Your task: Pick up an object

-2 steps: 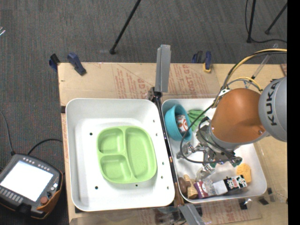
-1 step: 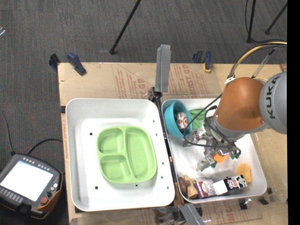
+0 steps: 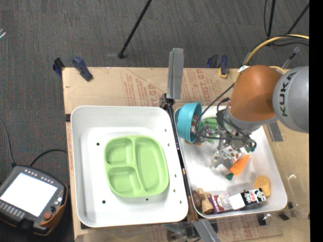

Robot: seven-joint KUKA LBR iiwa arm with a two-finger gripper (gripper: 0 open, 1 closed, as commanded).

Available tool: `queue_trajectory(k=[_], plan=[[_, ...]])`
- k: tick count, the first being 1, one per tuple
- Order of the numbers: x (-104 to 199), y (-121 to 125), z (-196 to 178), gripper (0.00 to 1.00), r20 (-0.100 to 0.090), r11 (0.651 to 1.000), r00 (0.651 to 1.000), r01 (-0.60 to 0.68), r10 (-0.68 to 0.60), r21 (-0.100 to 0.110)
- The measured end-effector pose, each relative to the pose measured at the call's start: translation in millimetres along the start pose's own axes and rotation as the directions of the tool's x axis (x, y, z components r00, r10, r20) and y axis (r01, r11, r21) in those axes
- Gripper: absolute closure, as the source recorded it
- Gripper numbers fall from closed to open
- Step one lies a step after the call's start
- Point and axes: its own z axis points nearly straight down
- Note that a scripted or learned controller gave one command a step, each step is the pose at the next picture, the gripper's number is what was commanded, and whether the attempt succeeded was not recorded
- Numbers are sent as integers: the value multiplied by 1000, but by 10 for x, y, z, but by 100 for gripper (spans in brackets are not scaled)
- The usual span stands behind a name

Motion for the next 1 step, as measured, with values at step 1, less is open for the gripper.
queue_trajectory(k=[1], plan=[[735, -310, -8, 0, -1, 999, 999, 40, -40, 1]])
